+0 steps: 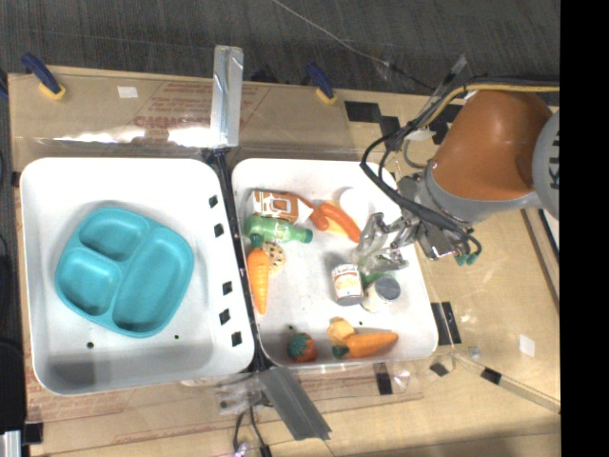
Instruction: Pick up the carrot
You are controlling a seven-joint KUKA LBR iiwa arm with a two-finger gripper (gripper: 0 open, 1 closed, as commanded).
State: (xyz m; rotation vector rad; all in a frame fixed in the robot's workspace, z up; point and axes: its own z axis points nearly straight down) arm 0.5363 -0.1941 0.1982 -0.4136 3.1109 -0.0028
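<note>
Teal divided plate in left bin. In my right bin: green bottle and brown carton near far-left corner, small jar mid-right, strawberry by near edge.

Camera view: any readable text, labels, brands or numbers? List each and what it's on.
"KU": dark letters on the arm's grey housing at the right edge, cut off there.
Red print on the cardboard behind the bins: too blurred to read.
Label on the small jar: too small to read.
Brown carton: white marking, unreadable.
</note>
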